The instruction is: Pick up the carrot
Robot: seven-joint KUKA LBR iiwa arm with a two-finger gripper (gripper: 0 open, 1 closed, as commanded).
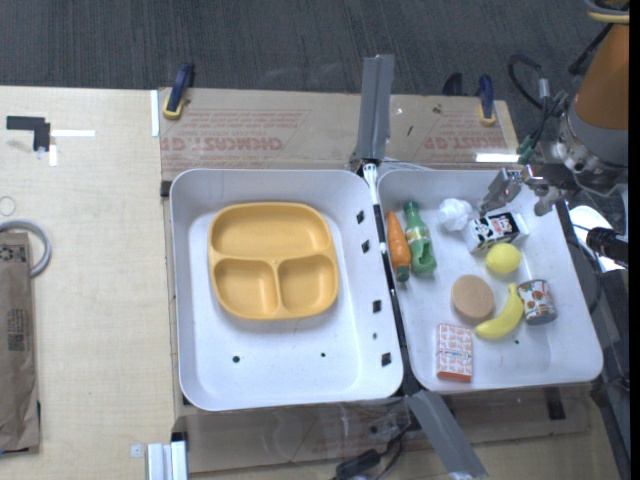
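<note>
**Two white bins, with the carrot lying well apart from the gripper**

Two shallow white bins sit side by side on a bench, seen from above at a slant. The carrot (398, 244) lies in the right bin (560, 368), along that bin's left wall, its narrow end toward twelve o'clock. A green bottle (418, 237) lies just beside it on the three o'clock side, roughly parallel.

The grey arm (600, 88) with its orange band enters from the upper right. Its gripper (517, 190) hangs over the right bin's upper right area, at about two o'clock from the carrot and well apart from it. Whether the gripper is spread or closed cannot be told, and nothing can be seen in its grasp.

Just below the gripper sits a small black and white carton (497, 229), with a crumpled white object (455, 213) at its nine o'clock. A lemon (503, 258) rests at six o'clock from the carton. Lower still are a round tan disc (472, 296), a banana (503, 314), a small can (537, 301) and an orange and white box (454, 352); their labels are too small to read.

The left bin (200, 368) holds a yellow three-compartment plate (272, 259).

Behind the bins lies a cardboard sheet (240, 133) printed in red; the lettering appears upside down and seems to read "CHEMCAT'S", though this is uncertain.
</note>
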